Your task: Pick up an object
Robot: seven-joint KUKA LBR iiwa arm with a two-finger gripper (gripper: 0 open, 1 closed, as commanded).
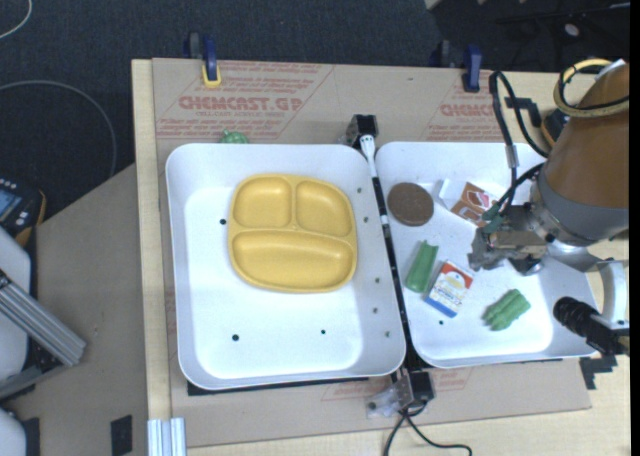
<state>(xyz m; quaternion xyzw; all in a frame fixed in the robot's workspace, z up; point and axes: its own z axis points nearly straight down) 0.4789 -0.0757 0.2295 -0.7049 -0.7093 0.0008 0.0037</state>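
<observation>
Camera view is read from the near edge of the bench outward. At the near edge of the right bin [480,354] a green knobbly object [506,309] lies close to the near right corner, and a small white packet [449,289] lies just to its left. A green stick [422,266] rests beside the bin's left wall. Above these, in the bin's middle towards its right edge, the gripper [497,242] is poised low; whether it is parted or closed cannot be told, and nothing is seen held. Farther back a brown disc [410,203] and a small red-and-white packet [471,202] lie near the far edge. The left bin [190,244] carries a yellow divided plate [293,232]. The reaching step is judged to be in hand; for the next move a target must be settled, probably the white packet or the green knobbly object, and a descent squarely over it is called for.
</observation>
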